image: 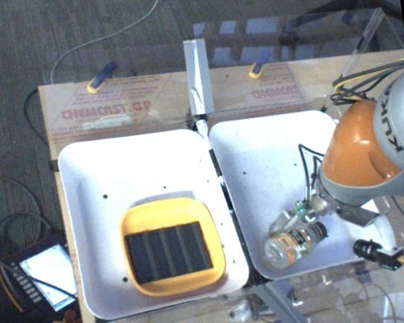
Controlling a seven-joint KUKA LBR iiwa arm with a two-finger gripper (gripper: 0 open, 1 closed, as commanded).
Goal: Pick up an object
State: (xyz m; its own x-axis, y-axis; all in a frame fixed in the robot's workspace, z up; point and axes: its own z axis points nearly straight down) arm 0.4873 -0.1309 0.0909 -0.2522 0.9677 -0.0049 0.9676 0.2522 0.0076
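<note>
Nearest the lens, along the lower edge of the right bin, lay a small clear bottle on its side, its orange-and-dark label band about midway along and its pale end pointing down-left toward the bin's front wall. Just above and beside it hung the gripper, reaching in from the right under the arm's orange band; its tip sat close over the bottle's upper end, though whether it touched the bottle was not clear. Whether the fingers were apart or together could not be told, since the wrist and cables covered them.

Across the divider, the left bin held a yellow tray-like object with a dark ribbed panel set in its top, resting toward the bin's front. Farther back, behind both bins, the bench carried faint red lettering and two small clamps.
</note>
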